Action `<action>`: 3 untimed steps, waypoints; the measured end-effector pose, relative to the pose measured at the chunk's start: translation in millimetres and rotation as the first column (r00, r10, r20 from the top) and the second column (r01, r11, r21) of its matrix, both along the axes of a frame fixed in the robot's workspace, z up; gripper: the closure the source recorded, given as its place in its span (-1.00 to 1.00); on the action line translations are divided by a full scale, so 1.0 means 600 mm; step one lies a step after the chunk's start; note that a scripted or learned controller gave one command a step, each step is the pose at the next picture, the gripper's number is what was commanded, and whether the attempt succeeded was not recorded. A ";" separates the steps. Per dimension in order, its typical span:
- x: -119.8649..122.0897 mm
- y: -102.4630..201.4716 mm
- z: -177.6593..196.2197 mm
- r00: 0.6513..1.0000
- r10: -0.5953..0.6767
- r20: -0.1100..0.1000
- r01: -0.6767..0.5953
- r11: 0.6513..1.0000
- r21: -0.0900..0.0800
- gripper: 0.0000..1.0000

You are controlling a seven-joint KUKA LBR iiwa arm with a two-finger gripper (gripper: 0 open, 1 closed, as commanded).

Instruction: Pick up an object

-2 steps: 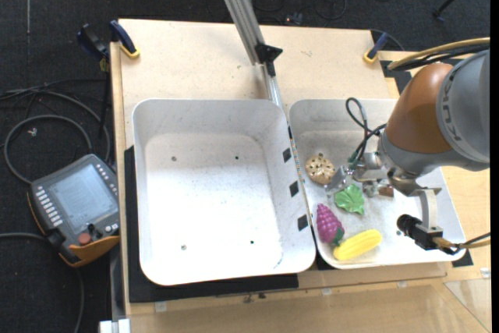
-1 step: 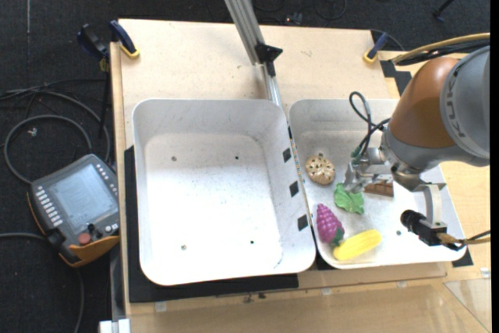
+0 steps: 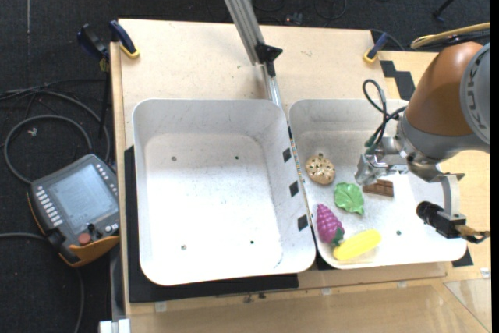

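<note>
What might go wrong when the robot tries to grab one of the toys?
The gripper hangs between the green leaf and the brown block, so it may nudge both and catch neither. The leaf, purple grapes and yellow corn lie close together, so one could get pushed into another.

matt white plastic bins [image 3: 156, 117]; bare wooden bench [image 3: 195, 51].

We found no text, label, brand or number that could be read anywhere in the view. The arm [image 3: 456, 101] carried dark lettering on its grey casing at the right edge, but it was cut off and too small for us to make out. The screen of the handheld pendant [image 3: 76, 199] was likewise too blurred to read.
</note>
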State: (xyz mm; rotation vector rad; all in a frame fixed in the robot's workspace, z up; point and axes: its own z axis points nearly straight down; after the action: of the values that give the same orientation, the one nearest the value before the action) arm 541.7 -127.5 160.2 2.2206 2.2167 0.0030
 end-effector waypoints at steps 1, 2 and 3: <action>0.000 0.004 0.105 1.000 0.005 0.003 -0.005 1.000 0.000 1.00; 0.002 0.004 0.143 1.000 0.005 0.000 -0.005 1.000 0.000 1.00; 0.012 0.101 0.155 1.000 0.010 -0.002 -0.010 1.000 0.003 1.00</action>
State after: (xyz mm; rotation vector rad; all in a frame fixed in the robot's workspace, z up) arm 548.7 -67.2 253.4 2.2119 2.2300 0.0046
